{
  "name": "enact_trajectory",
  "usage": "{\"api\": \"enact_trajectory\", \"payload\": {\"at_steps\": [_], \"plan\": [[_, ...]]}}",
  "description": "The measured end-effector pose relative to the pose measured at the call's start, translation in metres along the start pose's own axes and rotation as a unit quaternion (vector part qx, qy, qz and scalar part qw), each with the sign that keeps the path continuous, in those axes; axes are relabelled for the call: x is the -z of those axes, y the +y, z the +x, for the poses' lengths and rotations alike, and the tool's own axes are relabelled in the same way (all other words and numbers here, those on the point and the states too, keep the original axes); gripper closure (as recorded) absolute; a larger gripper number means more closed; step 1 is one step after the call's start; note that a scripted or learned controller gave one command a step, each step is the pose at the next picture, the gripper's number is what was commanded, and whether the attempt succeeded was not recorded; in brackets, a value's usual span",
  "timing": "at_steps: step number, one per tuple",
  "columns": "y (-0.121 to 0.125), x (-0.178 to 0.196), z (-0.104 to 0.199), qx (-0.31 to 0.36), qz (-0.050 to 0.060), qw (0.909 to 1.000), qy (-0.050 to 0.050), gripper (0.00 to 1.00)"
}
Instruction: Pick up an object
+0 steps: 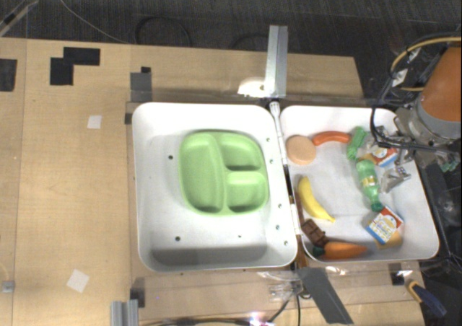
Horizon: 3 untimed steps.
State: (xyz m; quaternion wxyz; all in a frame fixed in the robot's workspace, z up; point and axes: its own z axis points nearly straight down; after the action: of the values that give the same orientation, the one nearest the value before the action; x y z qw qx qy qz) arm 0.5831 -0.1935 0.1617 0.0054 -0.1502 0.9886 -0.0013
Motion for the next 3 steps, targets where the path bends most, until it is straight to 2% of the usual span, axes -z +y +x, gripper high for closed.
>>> {"api": "enact_trajectory", "payload": {"at_steps": [1,2,3], "plan": [[-0.004,-0.072,0.008,0.012,0.002,0.9999,-0.002,0.00],[0.068,-0.072,-0.042,0.024,-0.001,0.9997,-0.002,0.00],[0.044,-0.071,0.027,0.044,0.002,0.9990,-0.002,0.00]]}}
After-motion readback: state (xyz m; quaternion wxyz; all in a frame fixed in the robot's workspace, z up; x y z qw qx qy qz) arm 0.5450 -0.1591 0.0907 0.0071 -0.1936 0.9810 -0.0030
